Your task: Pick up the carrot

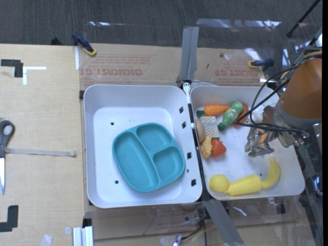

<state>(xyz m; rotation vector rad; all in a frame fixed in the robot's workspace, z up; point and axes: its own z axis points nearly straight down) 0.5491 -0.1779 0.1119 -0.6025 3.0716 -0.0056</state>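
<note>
The carrot (216, 109) is seen lying at the upper left of the right bin (287, 188); the gripper (258, 147), its state unclear, is poised right of it, apart.

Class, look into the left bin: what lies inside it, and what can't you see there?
Inside the left bin lies one teal divided plate with three compartments, nothing in them. The bin floor directly beneath the plate is covered, so that patch cannot be seen.

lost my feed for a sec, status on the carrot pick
Gripper low in right white bin, nothing seen between its fingers. Orange carrot lying at bin's far left, apart from gripper. Green bottle between them.
</note>
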